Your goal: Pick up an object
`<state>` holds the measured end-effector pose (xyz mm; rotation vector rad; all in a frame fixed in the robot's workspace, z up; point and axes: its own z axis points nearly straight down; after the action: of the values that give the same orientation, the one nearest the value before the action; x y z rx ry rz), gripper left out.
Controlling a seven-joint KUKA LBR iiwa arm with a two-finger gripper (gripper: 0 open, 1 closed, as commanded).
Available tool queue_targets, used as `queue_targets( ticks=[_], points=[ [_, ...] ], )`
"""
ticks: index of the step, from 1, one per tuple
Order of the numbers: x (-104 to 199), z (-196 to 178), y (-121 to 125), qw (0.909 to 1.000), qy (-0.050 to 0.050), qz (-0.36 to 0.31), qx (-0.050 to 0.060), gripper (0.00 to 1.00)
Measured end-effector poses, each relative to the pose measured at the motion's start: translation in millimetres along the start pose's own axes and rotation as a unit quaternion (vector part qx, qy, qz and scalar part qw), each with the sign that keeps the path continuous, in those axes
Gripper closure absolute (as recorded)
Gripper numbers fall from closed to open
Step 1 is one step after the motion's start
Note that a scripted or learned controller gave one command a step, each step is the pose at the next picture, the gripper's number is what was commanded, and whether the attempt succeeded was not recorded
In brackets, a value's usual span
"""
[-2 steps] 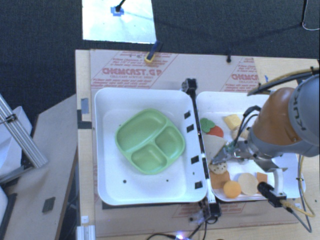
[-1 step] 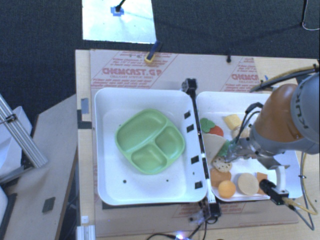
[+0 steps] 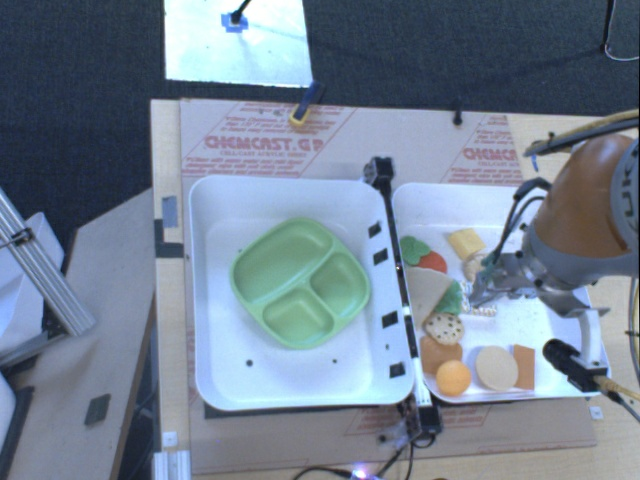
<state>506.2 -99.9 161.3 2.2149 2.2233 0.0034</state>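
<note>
The gripper (image 3: 482,293) hangs low in the right bin (image 3: 560,393), near its middle — whether its fingers are released or clenched, I cannot tell. Toy food crowds the left wall: a yellow block (image 3: 465,242) — light, stiff, best pinched across flat sides — and a slippery-looking orange ball (image 3: 453,377).
</note>
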Motion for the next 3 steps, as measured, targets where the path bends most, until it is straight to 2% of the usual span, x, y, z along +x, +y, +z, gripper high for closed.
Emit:
queue_targets(
  ticks=[1, 2, 3],
  points=[
    [-3.2, -63.7, 1.2, 1.0000, -0.001, 0.000, -0.003, 1.00],
    [-3.2, -62.9, 2.1, 1.0000, 0.000, 0.000, 0.001, 1.00],
    [50.3, -65.7, -3.7, 1.0000, 0.001, -0.002, 0.001, 1.00]
  ],
)
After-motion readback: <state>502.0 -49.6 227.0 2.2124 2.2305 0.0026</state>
